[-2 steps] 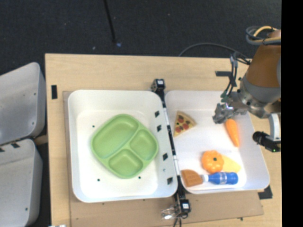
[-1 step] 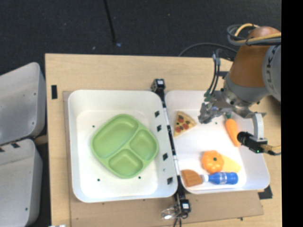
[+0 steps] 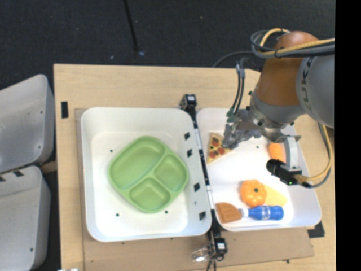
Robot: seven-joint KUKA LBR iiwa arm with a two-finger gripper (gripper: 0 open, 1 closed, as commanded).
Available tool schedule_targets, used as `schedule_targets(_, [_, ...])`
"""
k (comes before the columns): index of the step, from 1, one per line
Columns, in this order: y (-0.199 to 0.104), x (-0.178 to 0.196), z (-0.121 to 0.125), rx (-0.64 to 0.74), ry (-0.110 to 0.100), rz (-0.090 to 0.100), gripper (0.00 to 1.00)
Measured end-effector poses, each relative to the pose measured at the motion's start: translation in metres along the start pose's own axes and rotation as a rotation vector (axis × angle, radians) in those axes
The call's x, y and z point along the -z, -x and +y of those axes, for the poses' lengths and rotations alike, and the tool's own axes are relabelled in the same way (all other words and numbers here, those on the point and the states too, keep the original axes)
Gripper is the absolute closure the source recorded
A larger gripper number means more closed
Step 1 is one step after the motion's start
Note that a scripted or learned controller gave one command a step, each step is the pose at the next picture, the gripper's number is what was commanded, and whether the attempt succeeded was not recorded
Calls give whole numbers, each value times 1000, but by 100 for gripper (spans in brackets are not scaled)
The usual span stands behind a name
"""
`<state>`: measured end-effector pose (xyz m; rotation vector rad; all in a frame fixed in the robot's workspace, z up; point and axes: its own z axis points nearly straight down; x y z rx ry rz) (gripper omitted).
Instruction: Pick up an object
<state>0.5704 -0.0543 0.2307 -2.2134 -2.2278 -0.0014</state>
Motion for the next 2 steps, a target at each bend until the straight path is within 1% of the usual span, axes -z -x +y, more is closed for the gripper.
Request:
schedule_targets(1, [-42, -1, -14, 0, 0, 0, 100])
schedule_targets(2, [-105, 5, -25, 3, 0, 2, 100])
